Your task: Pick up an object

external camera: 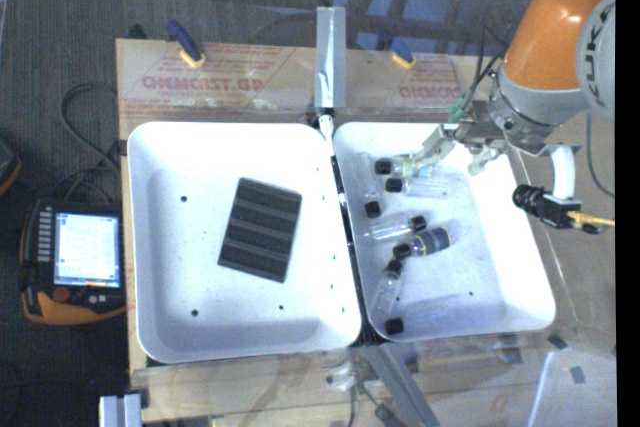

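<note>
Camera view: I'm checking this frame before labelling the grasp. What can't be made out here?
- Gripper: small and blurred over the right bin; open or shut, and any grasp, is unreadable.
- Clear vials: see-through against white, so their outlines and count are unsure.
- Arm: cut off by the right and top edges.
- Dark ridged block in the left bin: identity unclear.

We see a grey arm (pixel 600 25) with a broad orange band (pixel 550 40) above the pincer (pixel 435 147), dark lettering on its shell, thin cables by the wrist, pale translucent fingers.
</note>
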`<move>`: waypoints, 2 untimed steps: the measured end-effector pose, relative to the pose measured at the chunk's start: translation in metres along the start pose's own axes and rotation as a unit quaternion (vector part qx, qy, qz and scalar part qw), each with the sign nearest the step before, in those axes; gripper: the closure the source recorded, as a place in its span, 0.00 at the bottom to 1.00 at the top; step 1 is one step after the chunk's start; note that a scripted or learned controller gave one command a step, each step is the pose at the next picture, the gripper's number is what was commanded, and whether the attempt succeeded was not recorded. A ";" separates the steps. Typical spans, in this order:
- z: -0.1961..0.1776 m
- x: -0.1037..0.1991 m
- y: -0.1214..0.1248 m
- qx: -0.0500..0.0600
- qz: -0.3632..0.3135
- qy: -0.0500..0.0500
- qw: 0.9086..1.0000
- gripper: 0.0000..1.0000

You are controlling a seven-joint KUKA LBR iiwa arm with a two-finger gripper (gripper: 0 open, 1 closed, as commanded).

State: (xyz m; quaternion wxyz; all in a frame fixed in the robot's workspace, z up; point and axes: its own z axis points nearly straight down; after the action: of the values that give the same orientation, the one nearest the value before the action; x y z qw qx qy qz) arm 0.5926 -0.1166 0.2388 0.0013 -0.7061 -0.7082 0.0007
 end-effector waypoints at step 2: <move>0.127 -0.007 0.061 -0.028 -0.045 -0.010 0.999 0.00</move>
State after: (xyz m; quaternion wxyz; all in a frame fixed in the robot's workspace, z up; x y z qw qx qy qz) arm 0.6530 -0.1235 0.1117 -0.0254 -0.6734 -0.7387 -0.0118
